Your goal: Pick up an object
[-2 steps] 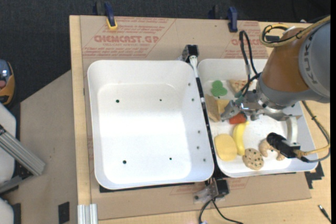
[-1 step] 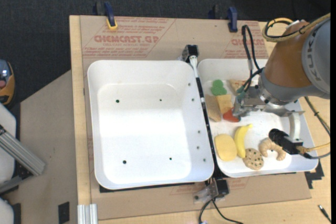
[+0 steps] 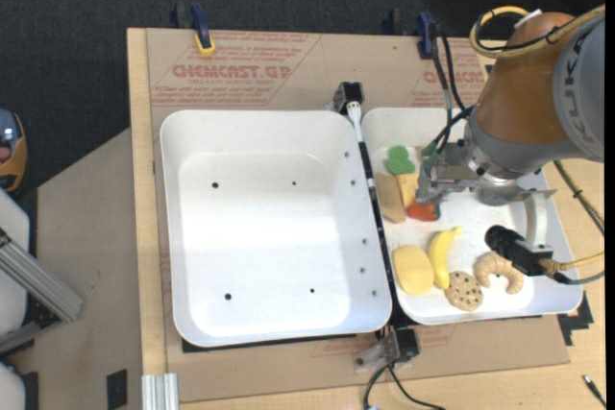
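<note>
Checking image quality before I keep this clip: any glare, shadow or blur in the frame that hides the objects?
Camera view: the left bin is washed bright, its floor nearly featureless; the arm shades the right bin around the gripper, dimming a red item there; banana and cookie read clearly, edges slightly soft.

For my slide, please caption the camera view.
KUKA arm's hand low over toy food in the right bin, near a red piece.
</note>
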